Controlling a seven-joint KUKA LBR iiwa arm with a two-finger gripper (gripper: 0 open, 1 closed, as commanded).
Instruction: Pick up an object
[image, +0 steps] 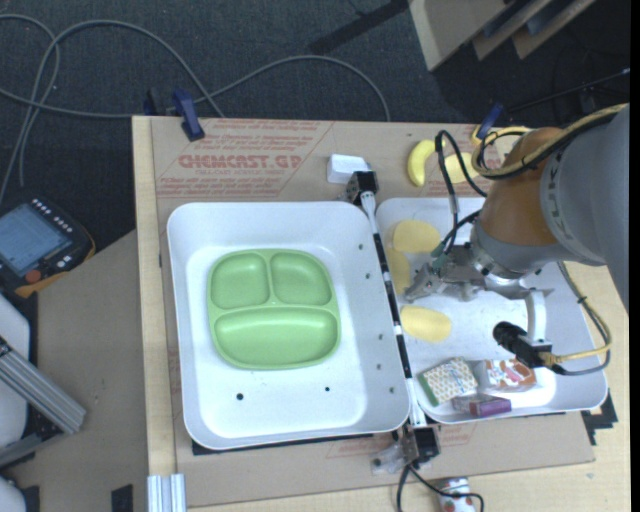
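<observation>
The gripper (432, 283) is seen lowered into the right bin (570, 330), just above a yellow lemon-like piece (426, 323); its state cannot be told. A second yellow piece (415, 237) lies beyond the gripper, and a green divided plate (273, 308) rests left of that bin.

Red print reading roughly "CHEMCAST G.P." runs across the brown board (240, 160) on the surface, at upper centre of the frame; the smaller lines around it are illegible.
</observation>
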